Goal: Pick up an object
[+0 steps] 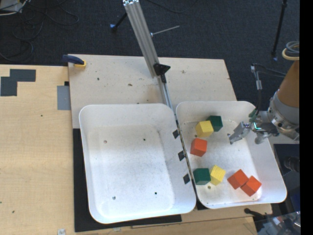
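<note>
Your grey two-finger gripper (239, 132) hovers over the right white bin (266, 153), jaws seemingly spread, pinching nothing; every small coloured cube, the orange one (198, 147) included, awaits picking.

1. Lighting even, diffuse, from overhead; moderately bright.
2. Two shallow white plastic bins (129, 131) near-overexposed, speckles readable.
3. Short soft shadows beneath coloured cubes (199, 147) left of the fingers.
4. Dark carpet (205, 18) underexposed.
5. Mild softness overall.

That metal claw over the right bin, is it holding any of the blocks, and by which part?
Nothing is held. The gripper hangs over bare floor of the right bin, with no block between its jaws; the nearest, the green block, lies apart from it.
</note>
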### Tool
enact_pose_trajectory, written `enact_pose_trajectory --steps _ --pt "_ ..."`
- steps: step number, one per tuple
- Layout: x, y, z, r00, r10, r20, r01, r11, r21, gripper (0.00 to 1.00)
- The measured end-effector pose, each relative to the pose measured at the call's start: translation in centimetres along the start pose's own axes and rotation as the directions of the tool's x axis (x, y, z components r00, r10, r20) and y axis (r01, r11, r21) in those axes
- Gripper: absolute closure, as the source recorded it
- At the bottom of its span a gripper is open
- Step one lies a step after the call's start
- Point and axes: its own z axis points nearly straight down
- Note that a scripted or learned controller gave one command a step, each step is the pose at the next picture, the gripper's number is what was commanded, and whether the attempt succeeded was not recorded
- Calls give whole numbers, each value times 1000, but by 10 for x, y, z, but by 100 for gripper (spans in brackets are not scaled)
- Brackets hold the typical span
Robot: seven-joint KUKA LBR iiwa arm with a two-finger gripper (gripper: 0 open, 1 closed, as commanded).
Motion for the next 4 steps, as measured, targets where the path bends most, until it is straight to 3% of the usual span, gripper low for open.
enact_pose_trajectory --steps 1,3,4 --pt "-1 1 -2 1000 1 1 -1 1000 -5 0" --pt "5 2 108 1000 2 0 -2 1000 2 0" --pt "5 3 145 1000 3 1 -3 1000 -6 0"
